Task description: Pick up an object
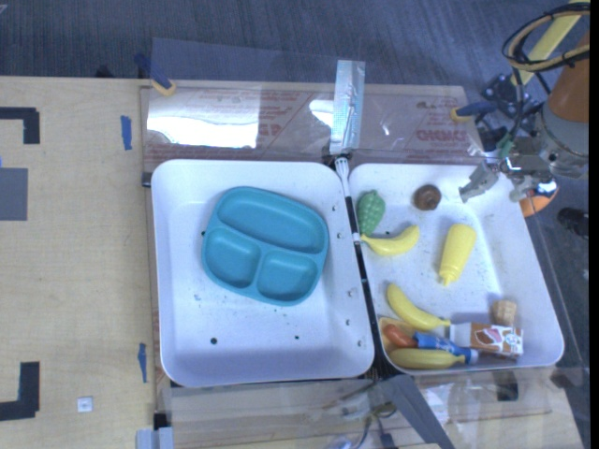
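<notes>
Gripper [489, 178] at approx 2 o'clock over right bin [543, 279], fingers apart w/ nothing between. Brown ball [428, 196] just at its 9; yellow bottle [456, 253] at bin ctr. Blue tray [265, 244] in left bin [178, 279].

Grey robot arm with orange band [567, 101] cut off by right edge, most of body out of frame. Two-finger gripper [496, 181] small and blurred, finger state not readable. Small carton-like box [496, 340] print too small to read. Heap at near corner of right white bin [547, 279]: lowest yellow banana [421, 358] partly hidden under blue-and-orange pieces [426, 342], their kind unclear.
</notes>
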You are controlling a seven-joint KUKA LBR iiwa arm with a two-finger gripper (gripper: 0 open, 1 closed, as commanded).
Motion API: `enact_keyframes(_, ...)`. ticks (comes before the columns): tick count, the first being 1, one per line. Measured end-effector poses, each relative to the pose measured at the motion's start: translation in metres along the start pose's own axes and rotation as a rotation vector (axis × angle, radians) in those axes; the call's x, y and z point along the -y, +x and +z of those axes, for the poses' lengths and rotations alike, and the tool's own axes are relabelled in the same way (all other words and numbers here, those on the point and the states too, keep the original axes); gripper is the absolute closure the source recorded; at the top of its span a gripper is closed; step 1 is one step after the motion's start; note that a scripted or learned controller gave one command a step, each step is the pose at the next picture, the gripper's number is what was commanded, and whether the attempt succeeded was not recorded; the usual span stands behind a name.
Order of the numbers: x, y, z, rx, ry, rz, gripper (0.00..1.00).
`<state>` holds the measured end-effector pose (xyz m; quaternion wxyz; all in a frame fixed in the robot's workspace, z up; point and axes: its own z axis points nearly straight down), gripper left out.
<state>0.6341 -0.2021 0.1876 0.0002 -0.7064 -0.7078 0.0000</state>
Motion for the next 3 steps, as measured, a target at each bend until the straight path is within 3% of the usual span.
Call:
enact_keyframes(1,0.057,0.028,0.100,0.002,-0.006,-0.082,0.00)
enact_keyframes(2,0.055,0.027,0.088,0.004,-0.011,-0.081,1.00)
enact_keyframes(3,0.032,0.069,-0.017,0.001,-0.011,-0.008,1.00)
